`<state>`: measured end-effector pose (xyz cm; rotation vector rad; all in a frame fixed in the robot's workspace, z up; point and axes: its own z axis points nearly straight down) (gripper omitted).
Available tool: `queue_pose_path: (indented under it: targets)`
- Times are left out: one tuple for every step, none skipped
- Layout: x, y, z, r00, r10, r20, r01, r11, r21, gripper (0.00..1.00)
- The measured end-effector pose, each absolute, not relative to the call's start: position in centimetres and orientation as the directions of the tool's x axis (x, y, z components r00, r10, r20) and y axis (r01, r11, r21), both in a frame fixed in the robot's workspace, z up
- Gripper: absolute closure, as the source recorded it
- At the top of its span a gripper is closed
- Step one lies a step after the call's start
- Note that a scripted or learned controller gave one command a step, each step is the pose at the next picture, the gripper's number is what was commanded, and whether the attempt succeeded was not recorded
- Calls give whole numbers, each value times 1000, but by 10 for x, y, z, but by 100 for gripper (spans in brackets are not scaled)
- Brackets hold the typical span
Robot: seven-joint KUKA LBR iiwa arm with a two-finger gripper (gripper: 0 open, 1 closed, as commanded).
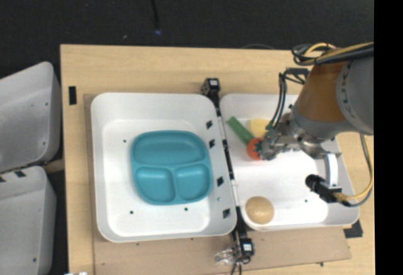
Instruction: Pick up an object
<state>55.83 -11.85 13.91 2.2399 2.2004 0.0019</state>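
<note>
Hovering low over the right bin (283, 217) of the bench (157, 66), gripper (267, 148) hanging right beside a small orange-red object (253, 150). Lying just to the camera's left of the tool, touching or nearly so (too small to settle which). Green stick (239, 128) slanting up-left from it, long axis diagonal; pale yellow piece (258, 126) sitting just above. Impossible to tell the state of the grasping part. Tan ball (259, 209) resting well apart, near the front edge; teal divided tray (170, 165) lying in the left bin (113, 217).
</note>
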Motion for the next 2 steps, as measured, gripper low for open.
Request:
queue_pose_path:
  targets:
    - [553,-117,186,13,1000,-1,1000,-13,5,100]
    - [554,-118,240,0,1000,-2,1000,0,7,100]
